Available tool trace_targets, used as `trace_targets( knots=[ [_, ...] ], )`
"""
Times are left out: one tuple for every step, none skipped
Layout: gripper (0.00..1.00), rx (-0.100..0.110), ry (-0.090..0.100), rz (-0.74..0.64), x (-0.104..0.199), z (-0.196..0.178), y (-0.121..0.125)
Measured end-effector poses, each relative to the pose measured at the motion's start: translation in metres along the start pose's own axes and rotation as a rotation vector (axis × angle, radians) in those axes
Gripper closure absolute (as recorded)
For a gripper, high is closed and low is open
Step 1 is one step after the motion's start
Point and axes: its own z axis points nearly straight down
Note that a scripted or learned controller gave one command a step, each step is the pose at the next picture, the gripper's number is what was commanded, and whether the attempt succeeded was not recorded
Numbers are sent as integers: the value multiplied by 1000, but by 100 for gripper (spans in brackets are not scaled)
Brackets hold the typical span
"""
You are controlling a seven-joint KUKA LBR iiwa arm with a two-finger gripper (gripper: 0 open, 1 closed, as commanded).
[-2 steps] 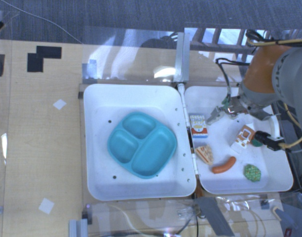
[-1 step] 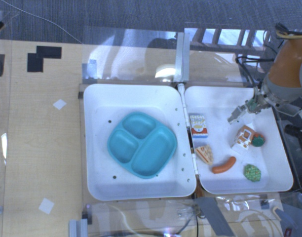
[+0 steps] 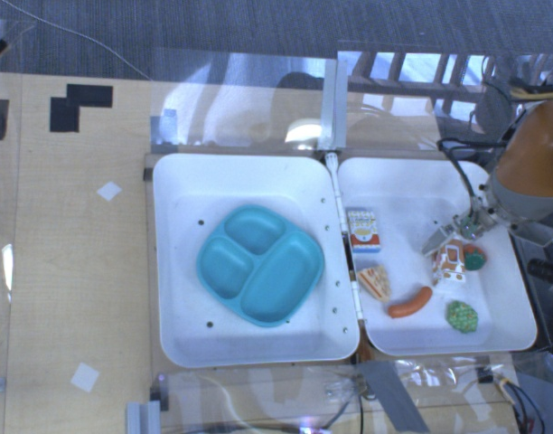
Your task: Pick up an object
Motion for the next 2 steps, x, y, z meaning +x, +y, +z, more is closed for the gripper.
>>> trace_targets(
  knots=[
    [100,-9,-1,-3,2,-13,6],
    [100,-1,1,-4,67,-118,29]
  ],
)
